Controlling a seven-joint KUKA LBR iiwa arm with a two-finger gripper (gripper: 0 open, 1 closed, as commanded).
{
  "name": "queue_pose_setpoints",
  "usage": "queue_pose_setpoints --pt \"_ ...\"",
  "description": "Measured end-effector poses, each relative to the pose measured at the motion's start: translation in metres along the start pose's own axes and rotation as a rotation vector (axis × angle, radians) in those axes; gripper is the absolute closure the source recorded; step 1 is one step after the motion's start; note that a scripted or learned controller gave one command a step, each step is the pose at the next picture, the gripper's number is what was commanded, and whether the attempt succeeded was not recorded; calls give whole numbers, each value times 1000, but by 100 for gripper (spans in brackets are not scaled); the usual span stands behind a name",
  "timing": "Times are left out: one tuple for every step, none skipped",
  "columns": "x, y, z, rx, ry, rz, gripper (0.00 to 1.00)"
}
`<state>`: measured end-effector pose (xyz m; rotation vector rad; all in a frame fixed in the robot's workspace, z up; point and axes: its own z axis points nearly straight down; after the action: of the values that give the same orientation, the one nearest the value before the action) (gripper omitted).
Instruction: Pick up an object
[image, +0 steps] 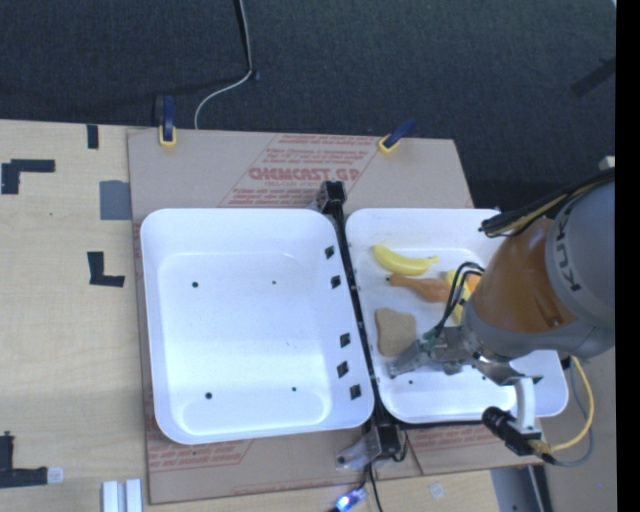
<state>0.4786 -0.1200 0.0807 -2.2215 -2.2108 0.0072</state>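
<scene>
In the right bin (450, 405) lie a yellow banana (403, 261), an orange carrot-like piece (424, 288) just below it, and a tan flat piece (394, 329) near the bin's left wall. My gripper (410, 362) reaches in from the right, low over the bin floor, right at the lower edge of the tan piece. The arm's orange band and grey wrist (520, 295) cover the bin's right part.
The left bin (240, 310) sits beside the right one, parted by a black divider with clips (345, 300). Both rest on a cardboard sheet (290, 170) on the wooden bench. A yellow cable (570, 430) loops by the arm's base.
</scene>
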Motion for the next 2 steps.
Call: queue_pose_setpoints --pt "-19 98 -55 -19 -6 -7 0" --pt "-55 146 -3 -10 -2 -7 0"
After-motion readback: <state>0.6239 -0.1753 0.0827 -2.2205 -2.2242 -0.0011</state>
